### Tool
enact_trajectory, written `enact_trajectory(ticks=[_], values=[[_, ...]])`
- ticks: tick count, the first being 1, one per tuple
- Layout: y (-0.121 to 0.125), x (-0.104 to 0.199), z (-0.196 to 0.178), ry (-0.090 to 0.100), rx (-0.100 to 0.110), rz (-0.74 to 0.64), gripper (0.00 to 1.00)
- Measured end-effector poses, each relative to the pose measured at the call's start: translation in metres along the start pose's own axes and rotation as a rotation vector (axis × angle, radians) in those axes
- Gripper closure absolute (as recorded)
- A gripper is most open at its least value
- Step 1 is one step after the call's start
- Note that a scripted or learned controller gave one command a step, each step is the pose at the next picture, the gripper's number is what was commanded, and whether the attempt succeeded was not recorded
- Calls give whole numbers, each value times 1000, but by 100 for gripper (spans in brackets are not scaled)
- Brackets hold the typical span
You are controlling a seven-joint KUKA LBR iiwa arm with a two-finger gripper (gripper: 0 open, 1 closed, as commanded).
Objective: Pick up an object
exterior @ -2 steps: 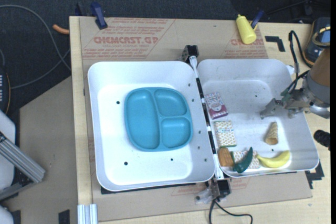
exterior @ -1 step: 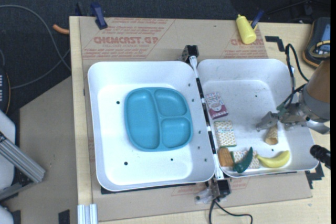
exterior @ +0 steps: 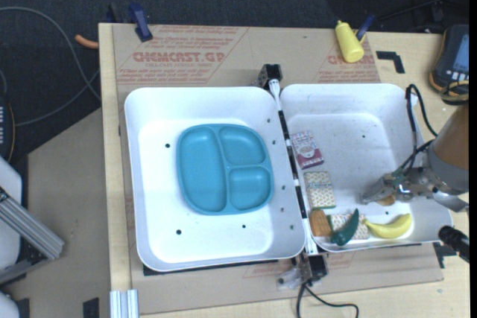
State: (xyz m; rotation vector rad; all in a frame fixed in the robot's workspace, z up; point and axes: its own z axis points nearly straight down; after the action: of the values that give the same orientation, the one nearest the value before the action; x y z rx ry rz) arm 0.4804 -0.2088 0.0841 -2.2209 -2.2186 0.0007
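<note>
Banana is lying in the right bin's near corner, its long axis running left to right with the ends curling upward, just beside a green item and small packets. End effector is hovering just above it, reaching leftward from the arm at right; its grip cannot be told. Blue tray is sitting in the left bin.

From my remote station I see a turquoise divided tray in a white bin, a yellow banana, a green item, a maroon-and-white packet, a checkered packet and a yellow bottle.
</note>
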Motion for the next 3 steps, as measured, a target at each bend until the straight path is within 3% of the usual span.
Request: enact_trajectory(ticks=[1,2,3], values=[[1,0,-10,-1,-3,1,100],[53,9,-1,-2,-3,-2,100],[105,55,-20,-1,-4,-3,100]])
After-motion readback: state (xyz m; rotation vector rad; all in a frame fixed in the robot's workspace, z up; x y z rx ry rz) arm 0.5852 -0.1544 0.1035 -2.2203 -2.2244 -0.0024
